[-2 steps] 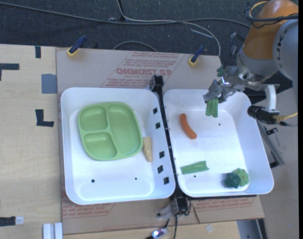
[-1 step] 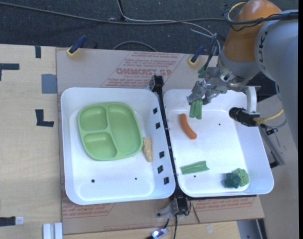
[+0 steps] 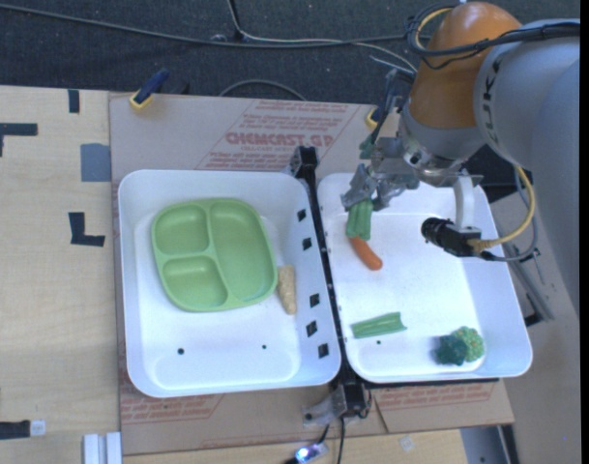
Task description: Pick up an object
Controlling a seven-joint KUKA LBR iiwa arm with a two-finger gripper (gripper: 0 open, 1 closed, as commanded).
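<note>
Both white bins look like smooth, faintly glossy plastic, the green divided plate at nine o'clock a matt plastic, the printed sheet beneath dull cardboard, and the arm's orange band at one o'clock shiny

Red printing on the cardboard sheet under the bins, along its far edge: big line looks like "CHEMCAST GP", upside-down-ish and partly cut off by the bins, so not sure of it. Smaller red lines above and below it are too blurred to read. No other legible text, numbers or labels anywhere.
</note>
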